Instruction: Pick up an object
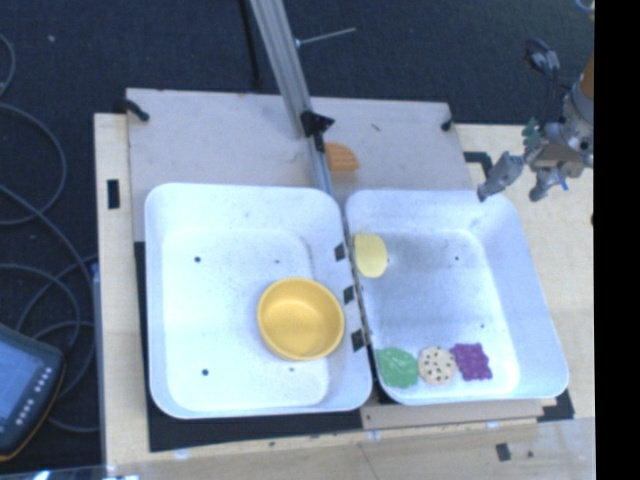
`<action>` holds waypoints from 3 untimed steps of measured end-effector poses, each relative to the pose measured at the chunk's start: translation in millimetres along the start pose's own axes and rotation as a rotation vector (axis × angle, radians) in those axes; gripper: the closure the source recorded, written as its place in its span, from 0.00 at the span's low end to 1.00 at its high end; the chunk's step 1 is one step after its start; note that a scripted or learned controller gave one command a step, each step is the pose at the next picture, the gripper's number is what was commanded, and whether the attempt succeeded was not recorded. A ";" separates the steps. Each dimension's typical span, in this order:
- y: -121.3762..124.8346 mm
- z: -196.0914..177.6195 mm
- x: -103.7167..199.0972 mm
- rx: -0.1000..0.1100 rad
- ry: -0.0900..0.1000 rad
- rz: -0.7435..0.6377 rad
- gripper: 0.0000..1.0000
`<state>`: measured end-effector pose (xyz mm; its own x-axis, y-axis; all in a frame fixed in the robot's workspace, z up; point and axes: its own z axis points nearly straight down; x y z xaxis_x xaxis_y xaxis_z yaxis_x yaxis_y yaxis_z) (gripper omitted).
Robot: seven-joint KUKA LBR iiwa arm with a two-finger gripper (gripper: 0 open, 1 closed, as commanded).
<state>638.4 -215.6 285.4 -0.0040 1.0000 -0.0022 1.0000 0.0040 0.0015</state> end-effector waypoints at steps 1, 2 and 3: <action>-0.2 -0.1 -0.4 0.001 -0.001 0.000 0.00; -0.1 42.4 3.1 0.004 0.000 -0.001 0.00; -3.6 105.1 5.6 0.007 0.001 0.002 0.00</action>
<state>635.0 -210.2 180.4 -0.0016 1.0000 -0.0012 1.0000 0.0015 -0.0051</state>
